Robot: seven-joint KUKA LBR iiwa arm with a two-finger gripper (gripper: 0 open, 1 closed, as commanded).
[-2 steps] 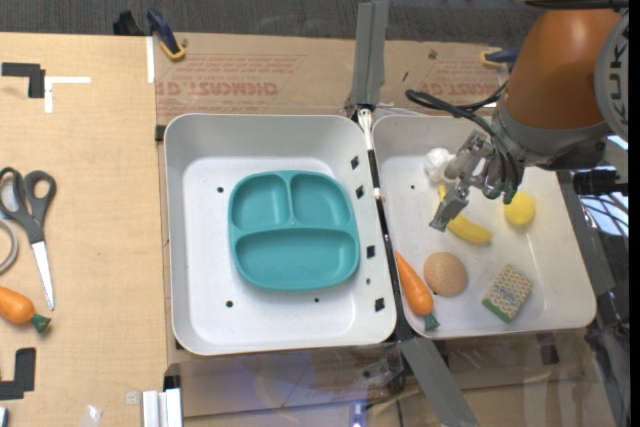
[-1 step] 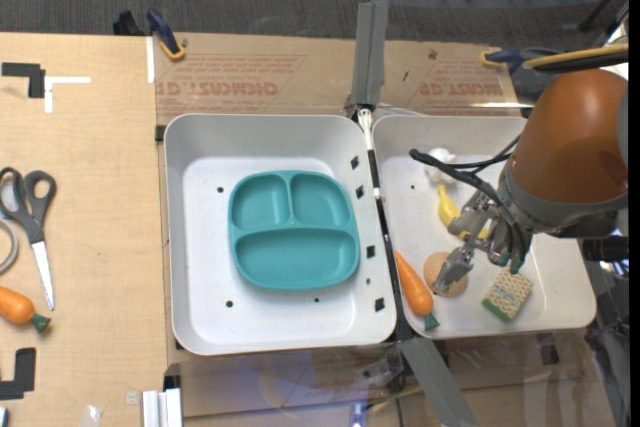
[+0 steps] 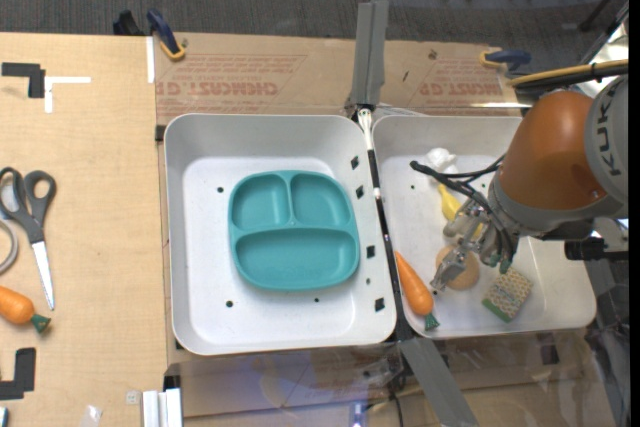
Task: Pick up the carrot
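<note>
A light wooden tabletop [image 3: 80, 215] carries scissors [image 3: 30, 225] at 9 o'clock, with dark carpet beyond. The left bin [image 3: 185, 215] holds a teal divided plate [image 3: 293, 230]. The right bin [image 3: 560, 310] holds the carrot [image 3: 413, 287] by its left wall, a sponge [image 3: 508, 295] and a yellow item [image 3: 450, 203]. The carrot's long axis runs from 11 to 5 o'clock, green end at 5. Just beside it, at its 3 o'clock, the jaws [image 3: 458, 260] hang slightly spread, pinching nothing.
</note>
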